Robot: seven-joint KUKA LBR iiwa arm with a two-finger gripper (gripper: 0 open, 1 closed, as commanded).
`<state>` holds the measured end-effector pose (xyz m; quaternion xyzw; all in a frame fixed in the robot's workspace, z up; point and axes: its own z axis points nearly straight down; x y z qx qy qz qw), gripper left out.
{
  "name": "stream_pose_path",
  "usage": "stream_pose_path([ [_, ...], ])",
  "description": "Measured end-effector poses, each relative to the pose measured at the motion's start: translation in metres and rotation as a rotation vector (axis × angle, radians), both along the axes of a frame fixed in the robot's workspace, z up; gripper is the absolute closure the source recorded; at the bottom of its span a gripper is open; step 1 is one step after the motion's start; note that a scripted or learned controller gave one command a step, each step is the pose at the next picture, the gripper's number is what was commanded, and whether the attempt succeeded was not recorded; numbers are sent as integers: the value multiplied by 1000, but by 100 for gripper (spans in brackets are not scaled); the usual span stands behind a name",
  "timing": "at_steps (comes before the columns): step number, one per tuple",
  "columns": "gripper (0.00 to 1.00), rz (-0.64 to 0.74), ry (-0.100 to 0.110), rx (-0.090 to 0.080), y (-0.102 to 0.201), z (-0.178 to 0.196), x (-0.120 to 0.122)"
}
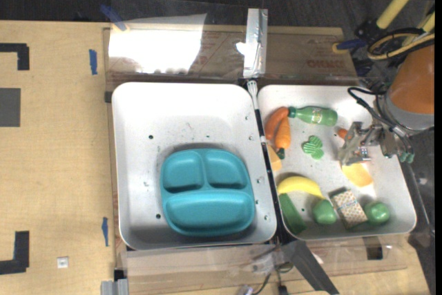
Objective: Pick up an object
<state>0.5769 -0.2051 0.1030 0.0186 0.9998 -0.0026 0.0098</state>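
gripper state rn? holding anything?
Gripper: cannot be told; it sits low in the right bin above a yellow piece, no object visibly held.

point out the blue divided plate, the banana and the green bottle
blue divided plate [207, 200]: camera view, on the large lower compartment, in the left bin.
banana [298, 185]: camera view, on the middle of its yellow curve, right bin.
green bottle [314, 115]: camera view, on the bottle's body, lying near the right bin's top.
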Motion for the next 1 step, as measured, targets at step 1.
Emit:
stream_pose_path([
  [1,0,0,1,1,0,-1,0],
])
